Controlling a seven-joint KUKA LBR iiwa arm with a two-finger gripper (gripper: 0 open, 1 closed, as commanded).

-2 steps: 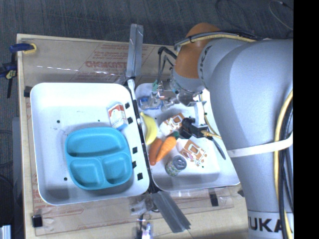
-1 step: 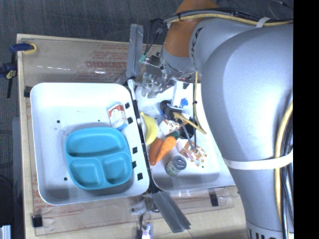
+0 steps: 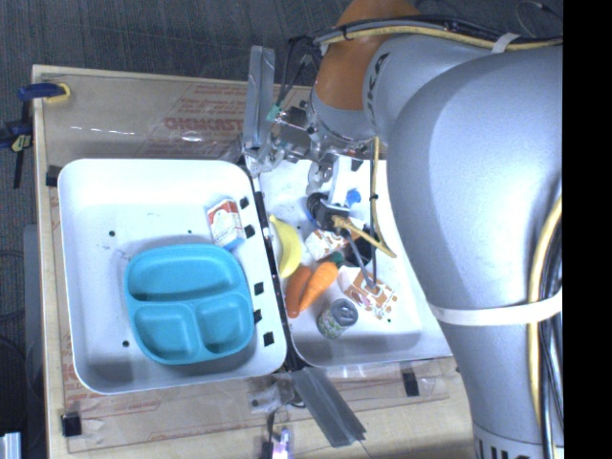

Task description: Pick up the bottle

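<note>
The bottle (image 3: 336, 317) stands well below the tool (image 3: 325, 175) in the right bin (image 3: 406, 338), past the carrot (image 3: 311, 287); the tool's state I cannot tell.

Blue divided tray (image 3: 187, 306) in the left bin (image 3: 91, 199); carrot (image 3: 310, 286) (orange) and can (image 3: 337, 318) in the right bin (image 3: 406, 328).

Glossy plastic bins (image 3: 86, 256) (blue tray (image 3: 186, 304) matt)
</note>
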